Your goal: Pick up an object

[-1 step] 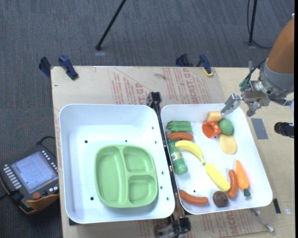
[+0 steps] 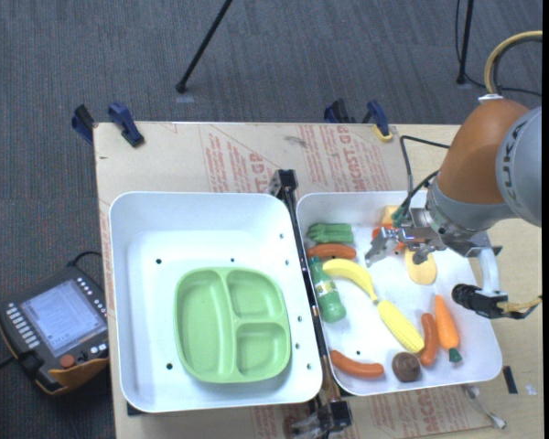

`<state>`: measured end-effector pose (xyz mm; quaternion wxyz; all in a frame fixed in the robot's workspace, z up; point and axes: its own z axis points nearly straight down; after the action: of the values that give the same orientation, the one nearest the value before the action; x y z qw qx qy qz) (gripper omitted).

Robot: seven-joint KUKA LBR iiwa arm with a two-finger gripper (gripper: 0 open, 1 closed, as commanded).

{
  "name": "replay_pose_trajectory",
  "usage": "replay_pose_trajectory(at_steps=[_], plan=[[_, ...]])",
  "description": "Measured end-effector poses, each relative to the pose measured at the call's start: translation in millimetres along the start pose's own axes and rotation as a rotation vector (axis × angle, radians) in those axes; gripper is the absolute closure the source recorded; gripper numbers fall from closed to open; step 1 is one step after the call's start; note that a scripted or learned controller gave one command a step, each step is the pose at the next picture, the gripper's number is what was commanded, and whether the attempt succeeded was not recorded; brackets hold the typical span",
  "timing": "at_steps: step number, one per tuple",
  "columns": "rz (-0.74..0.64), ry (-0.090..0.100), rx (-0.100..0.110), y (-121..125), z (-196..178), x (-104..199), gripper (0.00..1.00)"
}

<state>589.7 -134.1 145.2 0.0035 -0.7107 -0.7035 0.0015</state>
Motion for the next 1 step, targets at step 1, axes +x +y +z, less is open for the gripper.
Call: replay_pose_trajectory(at_steps=[1], plan=[[-0.044,-0.008,-0.005,-24.2,57.9,42.3,0.0]])
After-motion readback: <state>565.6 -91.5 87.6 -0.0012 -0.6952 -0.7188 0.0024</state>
